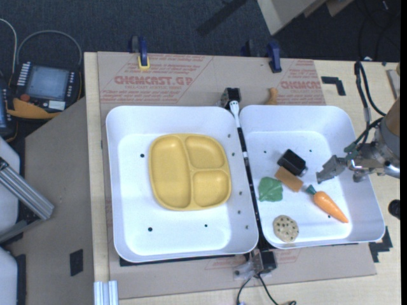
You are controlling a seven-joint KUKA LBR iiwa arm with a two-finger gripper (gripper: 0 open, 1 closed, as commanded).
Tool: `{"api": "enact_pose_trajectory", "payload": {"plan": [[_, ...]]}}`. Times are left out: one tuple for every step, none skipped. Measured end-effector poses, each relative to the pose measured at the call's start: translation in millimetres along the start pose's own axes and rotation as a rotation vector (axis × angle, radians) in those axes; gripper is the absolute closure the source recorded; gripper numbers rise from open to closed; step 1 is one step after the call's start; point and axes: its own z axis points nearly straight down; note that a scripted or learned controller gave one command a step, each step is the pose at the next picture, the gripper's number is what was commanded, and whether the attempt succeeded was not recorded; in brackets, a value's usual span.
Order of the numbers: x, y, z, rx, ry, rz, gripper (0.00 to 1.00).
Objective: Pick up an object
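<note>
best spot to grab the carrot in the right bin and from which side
Probably the thick orange middle of the carrot, coming from above with the fingers across its width. It lies flat and slanted in the right bin, apart from the cookie, and its green top looks too slim to pinch.

I had a single fixed camera, set above the bench (191, 75) and tilted down, looking at a slant from the near edge toward the far one. It stood far enough back to take in both white bins, the left bin (121, 189) and the right bin (337, 122), plus floor beyond. The gripper (340, 168) came in at the frame's right edge; nearly all the scene lay to its left. Its wrist seemed cropped, I think.
</note>
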Motion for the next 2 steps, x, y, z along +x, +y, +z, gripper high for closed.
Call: {"api": "enact_pose_trajectory", "payload": {"plan": [[1.7, 8.7, 49.7, 0.007, 0.003, 0.000, 0.00], [10.6, 13.7, 100.7, 0.007, 0.003, -0.001, 0.00]]}}
